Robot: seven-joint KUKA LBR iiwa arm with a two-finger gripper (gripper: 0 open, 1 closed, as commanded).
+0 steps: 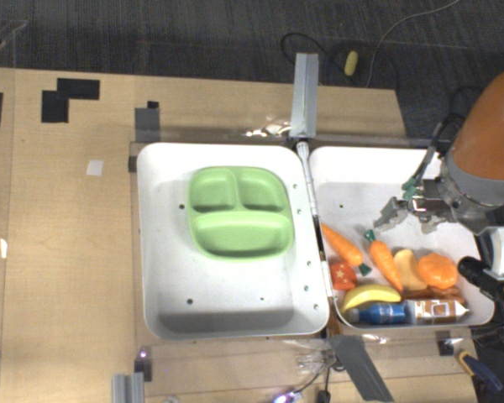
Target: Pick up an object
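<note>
The right bin (361,170) holds a pile of toy food along its near side. Two orange carrots (340,243) (385,264) lie side by side, with a small red piece (343,275) between them. In front of them are a yellow banana (371,295) and a blue bottle (383,313). An orange fruit (438,271) and a tan piece (406,269) sit to the right. My gripper (403,218) hovers just above and behind the second carrot's green top, open, with nothing between its fingers.
In the left bin (164,242) lies a green divided plate (239,211). A metal divider rail (305,99) runs between the bins. The arm's orange band (496,137) hangs over the right bin's far right corner. Cables lie beyond the bench's back edge.
</note>
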